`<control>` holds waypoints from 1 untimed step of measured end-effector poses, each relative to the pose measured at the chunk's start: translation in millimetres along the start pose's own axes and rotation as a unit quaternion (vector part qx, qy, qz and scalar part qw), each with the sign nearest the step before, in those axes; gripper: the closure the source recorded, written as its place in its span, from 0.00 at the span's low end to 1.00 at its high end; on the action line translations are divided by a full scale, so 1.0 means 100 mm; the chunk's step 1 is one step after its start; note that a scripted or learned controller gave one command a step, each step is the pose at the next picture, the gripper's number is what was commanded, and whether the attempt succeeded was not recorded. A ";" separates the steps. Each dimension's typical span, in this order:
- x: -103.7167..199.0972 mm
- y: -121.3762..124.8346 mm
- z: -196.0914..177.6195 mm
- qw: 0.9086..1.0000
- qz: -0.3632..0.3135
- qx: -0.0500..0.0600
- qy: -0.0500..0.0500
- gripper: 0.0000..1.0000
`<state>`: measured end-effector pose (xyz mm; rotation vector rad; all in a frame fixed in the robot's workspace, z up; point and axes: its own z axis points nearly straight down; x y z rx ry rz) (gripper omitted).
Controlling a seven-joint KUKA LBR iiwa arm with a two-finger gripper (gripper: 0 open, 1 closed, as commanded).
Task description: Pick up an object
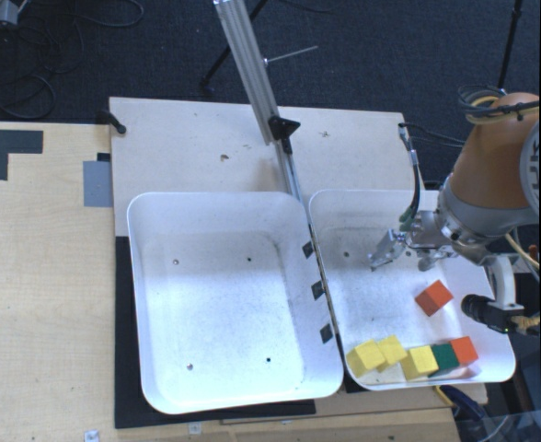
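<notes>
blocks [416,357] line the right bin's [344,274] front; arm [491,173] reaches in, tilted left.

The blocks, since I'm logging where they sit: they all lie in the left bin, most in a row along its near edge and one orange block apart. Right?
Not quite: the blocks lie in the right bin, not the left. The camera view shows the row along its near edge and one orange block apart.

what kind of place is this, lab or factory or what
Most likely a robotics lab set up for grasping trials. A robot arm reaches over two shallow white bins, the right one holding small coloured blocks, and loose cables lie on dark carpet behind the bench.
</notes>
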<state>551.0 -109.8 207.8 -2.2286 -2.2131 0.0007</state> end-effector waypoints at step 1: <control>0.11 -0.47 -0.50 1.000 -0.001 0.000 0.001 0.00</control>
